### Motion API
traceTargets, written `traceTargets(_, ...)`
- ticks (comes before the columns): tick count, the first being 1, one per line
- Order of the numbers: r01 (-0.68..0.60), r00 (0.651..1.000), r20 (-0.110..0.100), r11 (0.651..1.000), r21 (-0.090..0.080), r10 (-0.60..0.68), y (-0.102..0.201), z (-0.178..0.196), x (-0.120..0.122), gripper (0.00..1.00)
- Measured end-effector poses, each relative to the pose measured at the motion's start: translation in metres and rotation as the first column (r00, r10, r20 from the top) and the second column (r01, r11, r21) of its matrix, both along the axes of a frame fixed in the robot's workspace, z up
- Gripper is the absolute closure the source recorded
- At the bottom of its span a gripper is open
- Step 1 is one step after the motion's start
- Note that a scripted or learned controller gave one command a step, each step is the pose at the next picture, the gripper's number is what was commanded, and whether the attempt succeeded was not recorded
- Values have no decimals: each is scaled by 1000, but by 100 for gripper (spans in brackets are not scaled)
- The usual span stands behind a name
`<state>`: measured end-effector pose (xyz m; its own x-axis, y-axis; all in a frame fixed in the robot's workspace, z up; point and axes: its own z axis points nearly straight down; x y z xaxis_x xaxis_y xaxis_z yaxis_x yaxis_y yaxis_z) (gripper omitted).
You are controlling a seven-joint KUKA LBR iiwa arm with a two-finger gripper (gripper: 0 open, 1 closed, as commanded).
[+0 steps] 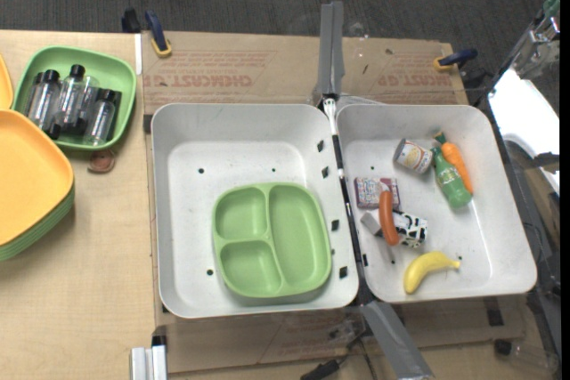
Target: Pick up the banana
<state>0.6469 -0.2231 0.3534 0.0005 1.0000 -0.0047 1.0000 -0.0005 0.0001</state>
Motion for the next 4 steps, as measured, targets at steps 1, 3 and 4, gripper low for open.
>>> traceTargets(1,-3,1000,-1,1000,-1,3,0,8,1,100)
traceTargets(3,-8,1000,-2,1000,-3,8,0,24,2,100)
traceTargets(4,-131,991,-2,991,4,131,123,10,-9,100)
